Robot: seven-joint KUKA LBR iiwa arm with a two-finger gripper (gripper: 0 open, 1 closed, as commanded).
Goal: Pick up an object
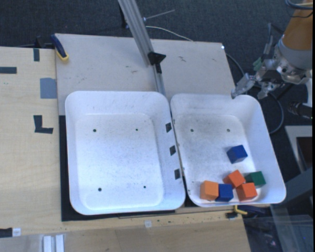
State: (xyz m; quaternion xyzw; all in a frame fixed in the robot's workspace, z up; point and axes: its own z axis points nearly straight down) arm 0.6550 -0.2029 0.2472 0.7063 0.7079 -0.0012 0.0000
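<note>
Blocks sit clustered at near corner of right bin (262,121): orange block (210,190), blue block (237,153) apart, w/ others beside. Gripper (250,87) hovers over bin's far rim, fingers spread, nothing between. Approach step; next needs descent onto one block.

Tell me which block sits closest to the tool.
The lone blue cube, apart from the cluster in the right white bin, lies nearest the tool.
</note>
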